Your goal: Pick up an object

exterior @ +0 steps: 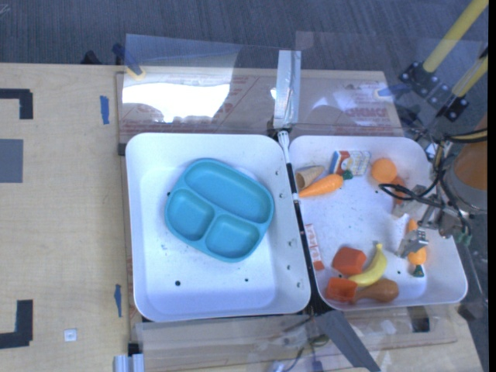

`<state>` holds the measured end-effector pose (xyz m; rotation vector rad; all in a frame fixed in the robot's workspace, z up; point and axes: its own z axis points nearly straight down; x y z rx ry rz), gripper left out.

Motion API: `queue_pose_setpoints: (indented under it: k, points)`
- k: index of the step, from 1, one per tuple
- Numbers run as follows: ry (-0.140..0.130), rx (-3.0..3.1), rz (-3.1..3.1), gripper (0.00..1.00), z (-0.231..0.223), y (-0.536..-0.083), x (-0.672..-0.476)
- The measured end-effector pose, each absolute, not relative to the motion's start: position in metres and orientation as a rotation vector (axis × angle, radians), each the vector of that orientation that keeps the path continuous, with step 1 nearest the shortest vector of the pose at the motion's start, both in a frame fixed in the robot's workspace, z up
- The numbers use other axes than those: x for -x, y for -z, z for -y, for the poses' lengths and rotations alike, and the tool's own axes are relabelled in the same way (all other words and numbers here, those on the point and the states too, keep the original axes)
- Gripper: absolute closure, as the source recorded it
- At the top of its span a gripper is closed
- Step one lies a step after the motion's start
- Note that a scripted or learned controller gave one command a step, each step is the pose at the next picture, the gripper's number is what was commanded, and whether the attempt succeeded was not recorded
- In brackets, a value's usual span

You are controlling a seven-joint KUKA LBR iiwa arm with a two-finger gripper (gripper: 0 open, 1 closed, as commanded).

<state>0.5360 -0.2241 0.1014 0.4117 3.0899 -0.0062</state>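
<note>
Pincer [413, 242] low over right bin [453, 289], near its right wall, arm reaching in from the right with cables trailing above. Fingers pointing down into the bin; whether spread or pressed together cannot be told at this size. Small orange item [418, 257] right at the fingertips, possibly between them, possibly just beneath; not clear enough to call it gripped.

Right bin contents: carrot [321, 185] near the left wall at the top, small carton [350, 162] just beside it, orange ball [384, 170] near the top centre. Lower left of the bin: red block [349, 260], yellow banana [373, 268] lying across a brown piece [377, 291], another red-orange piece [340, 288] touching that cluster. Cluster well apart from the pincer.

Left bin [155, 285] carrying a blue divided plate [219, 208], tilted a little, nothing seen in its compartments. Both bins side by side on the wooden surface [54, 208].

Step in hand, as judged: descent or closing on the small orange item by the right wall. Grasp not confirmed.

Next move calls for: firm closure on the item, then a straight lift clear of the bin rim. Risk, as judged: item small and close to the wall, so easy to nudge aside or pinch only at an edge; slipping out on the lift quite possible.
</note>
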Motion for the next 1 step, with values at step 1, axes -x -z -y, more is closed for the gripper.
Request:
queue_pose_setpoints:
  k: [1]
  points:
    - [0.001,-0.43,-3.102,0.0,0.2238,-0.0884,-0.5331]
